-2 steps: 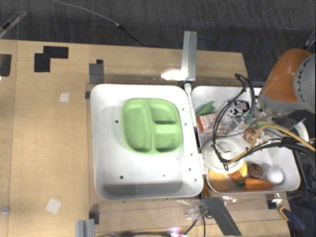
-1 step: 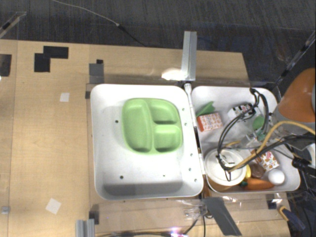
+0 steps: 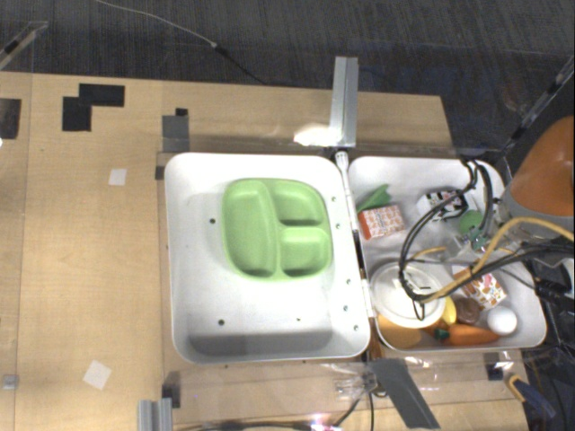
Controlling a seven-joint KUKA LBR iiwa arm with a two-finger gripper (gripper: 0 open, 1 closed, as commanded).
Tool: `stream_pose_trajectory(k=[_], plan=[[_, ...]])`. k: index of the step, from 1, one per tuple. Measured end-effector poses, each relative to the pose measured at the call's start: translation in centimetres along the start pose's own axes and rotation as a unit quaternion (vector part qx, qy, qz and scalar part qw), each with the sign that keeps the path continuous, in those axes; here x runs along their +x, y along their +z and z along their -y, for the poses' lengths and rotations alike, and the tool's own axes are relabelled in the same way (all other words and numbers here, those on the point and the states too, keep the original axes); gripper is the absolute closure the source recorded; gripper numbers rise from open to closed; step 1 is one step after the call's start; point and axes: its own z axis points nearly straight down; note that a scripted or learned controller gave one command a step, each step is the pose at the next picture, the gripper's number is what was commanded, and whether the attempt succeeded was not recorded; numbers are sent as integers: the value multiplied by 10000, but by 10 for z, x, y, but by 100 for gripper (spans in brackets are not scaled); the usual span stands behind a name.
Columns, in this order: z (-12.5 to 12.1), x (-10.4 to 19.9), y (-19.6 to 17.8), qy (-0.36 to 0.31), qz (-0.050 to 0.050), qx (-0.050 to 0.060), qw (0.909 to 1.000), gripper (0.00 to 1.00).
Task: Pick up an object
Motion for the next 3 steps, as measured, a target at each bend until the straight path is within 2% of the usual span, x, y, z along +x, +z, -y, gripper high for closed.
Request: stream_pose_trajectory(k=[1, 2, 3], plan=[[-51, 35, -45, 704, -61, 91, 9975, 100], [-137, 31, -111, 543, -53, 73, 9985, 100], [-135, 29, -109, 560, -53, 92, 9984, 0]])
